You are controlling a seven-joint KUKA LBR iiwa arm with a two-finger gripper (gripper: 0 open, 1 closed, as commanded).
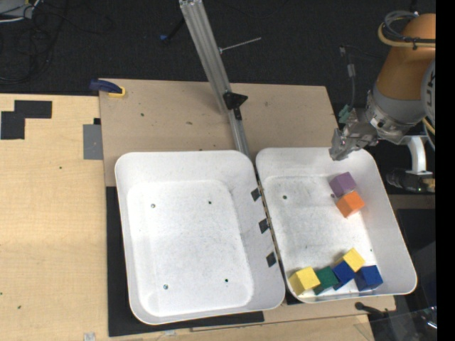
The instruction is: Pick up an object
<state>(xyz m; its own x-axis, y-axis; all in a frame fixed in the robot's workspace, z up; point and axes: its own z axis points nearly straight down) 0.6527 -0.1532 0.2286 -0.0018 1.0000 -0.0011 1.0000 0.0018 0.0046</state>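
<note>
In the right bin (306, 219) a purple block (343, 183) and an orange block (350, 204) lie close together near the far right side. Along the bin's near edge sits a cluster: a yellow block (306, 279), a green block (327, 278), a second yellow block (353, 260) and two blue blocks (368, 277). My gripper (341, 148) hangs over the right bin's far right corner, just beyond the purple block, with nothing visible between its fingers.
The left bin (188, 233) lies beside the right one, joined by black clips. A slanted aluminium rail (213, 62) rises behind the bins. The arm's orange band (405, 69) is at the right edge. A blue-and-yellow clamp (106, 87) sits on the bench's far left.
</note>
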